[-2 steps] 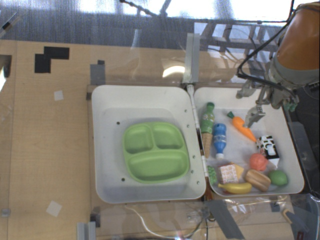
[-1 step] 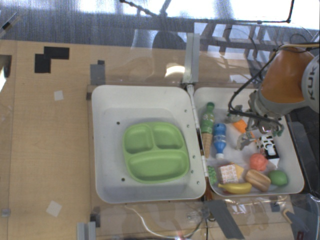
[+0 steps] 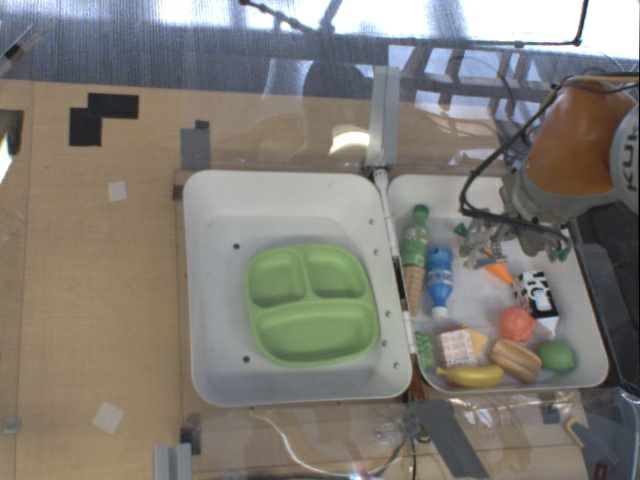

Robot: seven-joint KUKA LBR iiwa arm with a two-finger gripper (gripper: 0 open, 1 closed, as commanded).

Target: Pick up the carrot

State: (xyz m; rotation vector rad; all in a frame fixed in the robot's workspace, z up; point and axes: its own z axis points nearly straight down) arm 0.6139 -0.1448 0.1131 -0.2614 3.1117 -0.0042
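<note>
carrot [image 3: 497,270] sits right at the end effector [image 3: 492,251], just toward 5 o'clock, long axis running 10-to-4; can't tell its opening.

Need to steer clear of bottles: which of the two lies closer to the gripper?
The blue bottle, right of the green bottle, lies closer to the gripper.

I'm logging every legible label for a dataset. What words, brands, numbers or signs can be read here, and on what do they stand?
"KU": dark letters at the frame's right edge on the grey arm, cut off by the frame.
Blue bottle: its label is too small and blurred to read.
Green bottle: label unreadable.
Black-and-white carton: a patch pattern, no legible text.
Small box near the banana: printing too blurred to read.
</note>
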